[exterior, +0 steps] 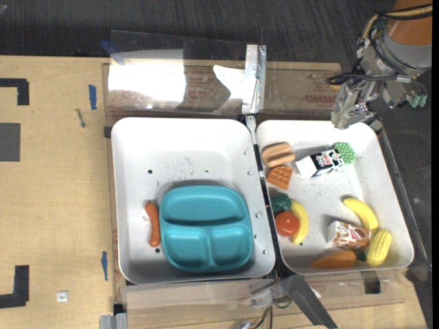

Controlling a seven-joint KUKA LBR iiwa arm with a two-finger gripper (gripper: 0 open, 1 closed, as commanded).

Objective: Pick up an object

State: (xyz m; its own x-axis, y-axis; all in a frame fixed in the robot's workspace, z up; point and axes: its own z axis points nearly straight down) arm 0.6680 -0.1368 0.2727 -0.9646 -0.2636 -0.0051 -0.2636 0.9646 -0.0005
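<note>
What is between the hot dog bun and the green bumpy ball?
In the camera view, a small black-and-white carton lies between the hot dog bun and the green bumpy ball in the right bin.

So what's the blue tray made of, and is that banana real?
The teal divided tray looks like smooth moulded plastic, with an even colour and a soft sheen. The banana is probably a plastic toy: uniformly bright yellow and slightly glossy, though this view can't confirm it.

We see open floor in the right bin's (pixel 391 184) centre, ringed by toys; a teal tray (pixel 204 228) fills the left bin's (pixel 137 142) near half.
</note>
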